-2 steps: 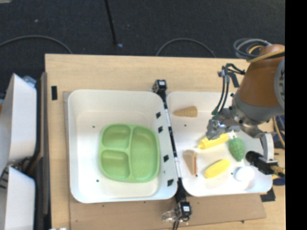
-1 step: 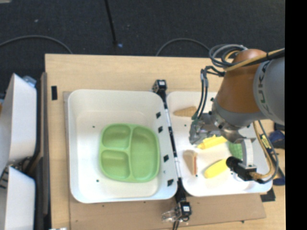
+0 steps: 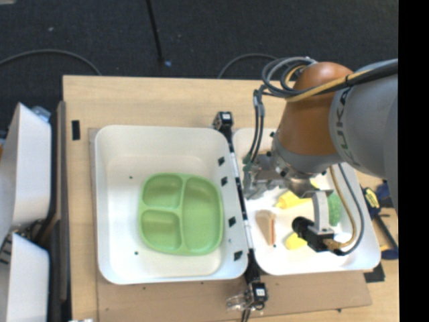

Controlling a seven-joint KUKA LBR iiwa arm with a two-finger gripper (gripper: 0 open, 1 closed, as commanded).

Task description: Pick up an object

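Leftmost on the pale wooden desk (image 3: 80, 99) sits a shallow white left bin (image 3: 107, 146), with a green three-compartment plastic tray (image 3: 181, 213) lying flat in its middle. Right of the tray is the white right bin (image 3: 301, 263). Nearest the tray lies a tan wedge with an orange stripe (image 3: 267, 225). Farther from the tray lie an upper yellow piece (image 3: 288, 200), a lower yellow piece (image 3: 295, 242) and a green piece (image 3: 334, 210). The gripper (image 3: 257, 180) hangs just right of the tray's upper corner; I cannot tell whether it is open or closed.
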